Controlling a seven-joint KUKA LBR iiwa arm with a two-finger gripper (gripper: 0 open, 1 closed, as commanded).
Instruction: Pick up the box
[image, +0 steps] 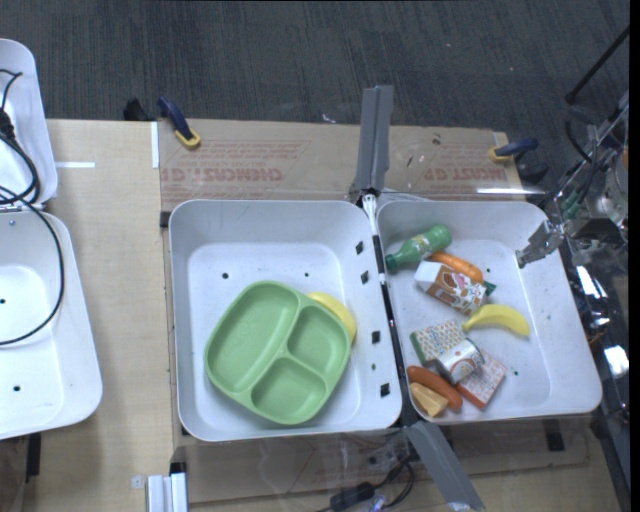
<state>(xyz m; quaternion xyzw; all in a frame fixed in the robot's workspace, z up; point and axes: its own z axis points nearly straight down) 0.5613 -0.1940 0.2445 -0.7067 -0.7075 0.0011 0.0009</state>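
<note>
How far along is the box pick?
Done: nothing that shows; the box lies in the right bin, between the bottle and banana. In hand: the gripper hovers at the bin's right wall, apart from it. Left: reach, grasp, lift.

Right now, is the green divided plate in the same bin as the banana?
No. The green divided plate lies in the left bin, while the banana lies in the right bin.

Well left of the gripper (535, 250), the cardboard sheet (300, 160) behind the bins bears mirrored red lettering, seemingly "CHEMCAST GP".
</note>
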